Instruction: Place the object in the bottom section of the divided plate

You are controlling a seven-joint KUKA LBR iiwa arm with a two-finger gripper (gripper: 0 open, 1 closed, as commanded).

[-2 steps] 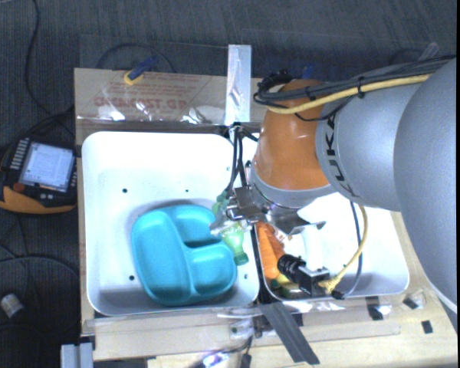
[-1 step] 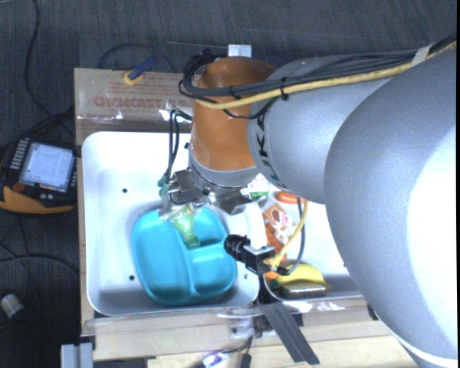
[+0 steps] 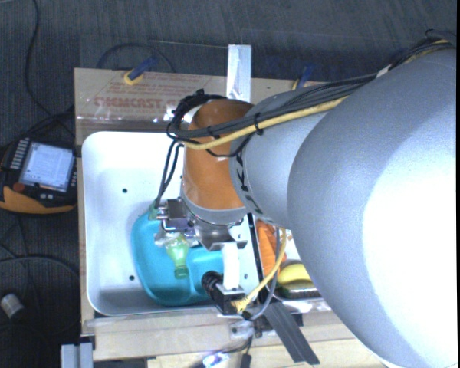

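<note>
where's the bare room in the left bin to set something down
Bare floor lies in the left bin's upper-left, between its top and left walls and the blue divided plate. A thin strip runs under the plate. The lower right is crowded: the gripper sits over the plate.

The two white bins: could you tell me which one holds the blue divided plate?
The left bin holds the blue divided plate, under the gripper; the right bin, beneath the arm, shows orange and yellow items.

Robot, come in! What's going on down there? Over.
Gripper low over turquoise plastic divided plate in left white bin. Small green object beneath it. Jaws hidden.
</note>
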